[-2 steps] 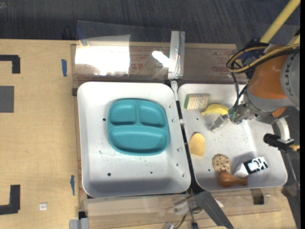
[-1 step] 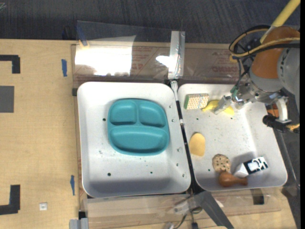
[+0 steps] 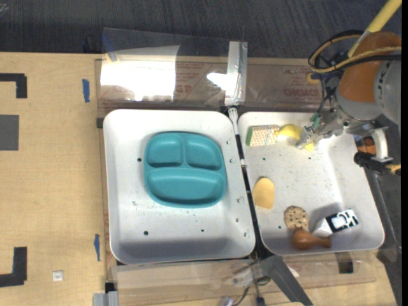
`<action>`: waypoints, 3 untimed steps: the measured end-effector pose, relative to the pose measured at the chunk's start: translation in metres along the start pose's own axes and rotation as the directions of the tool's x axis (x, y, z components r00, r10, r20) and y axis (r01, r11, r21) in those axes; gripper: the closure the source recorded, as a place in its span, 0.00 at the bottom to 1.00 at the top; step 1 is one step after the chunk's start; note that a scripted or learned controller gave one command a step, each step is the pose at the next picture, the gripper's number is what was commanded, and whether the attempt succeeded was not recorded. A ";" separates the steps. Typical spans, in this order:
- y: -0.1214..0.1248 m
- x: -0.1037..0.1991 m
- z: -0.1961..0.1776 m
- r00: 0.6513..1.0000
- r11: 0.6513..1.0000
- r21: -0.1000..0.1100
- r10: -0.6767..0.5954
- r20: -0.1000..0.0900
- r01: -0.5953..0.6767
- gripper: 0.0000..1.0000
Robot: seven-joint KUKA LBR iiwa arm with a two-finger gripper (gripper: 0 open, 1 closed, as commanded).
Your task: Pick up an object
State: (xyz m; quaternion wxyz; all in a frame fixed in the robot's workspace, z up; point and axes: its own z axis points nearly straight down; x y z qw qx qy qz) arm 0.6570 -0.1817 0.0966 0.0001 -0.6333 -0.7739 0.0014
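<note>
Right now you have the grey arm with its orange band (image 3: 360, 85) reaching in over the far right corner of the right shallow white bin (image 3: 331, 171), and its two-finger gripper (image 3: 310, 134) sits low near that bin's far edge. You cannot tell from this angle how the jaws stand. Just beside the gripper lies a small yellow lemon-shaped object (image 3: 290, 132); whether the two touch is unclear, and nothing visibly sits between the jaws. Next to the yellow object, toward the bin's far left corner, you see a small rectangular scrubbing sponge with a green edge (image 3: 261, 136). Along the left edge of the same bin, about midway, rests an orange-yellow oval object (image 3: 264, 192). Near the bin's near edge you find a round speckled cookie-like disc (image 3: 295, 217), a brown pear-shaped object (image 3: 308, 239) just beside it, and a small black-and-white block (image 3: 342, 221) toward the near right corner. In the left shallow white bin (image 3: 121, 222), a teal three-compartment plastic plate (image 3: 185, 169) lies flat near the middle.
</note>
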 end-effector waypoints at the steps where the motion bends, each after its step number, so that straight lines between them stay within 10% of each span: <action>1: 0.003 -0.029 0.011 0.977 0.977 0.003 -0.215 -0.005 0.215 1.00; 2: -0.020 0.003 -0.114 0.993 0.993 -0.019 -0.117 0.009 0.117 1.00; 3: -0.066 0.086 -0.106 0.997 0.997 -0.004 -0.075 -0.003 0.075 1.00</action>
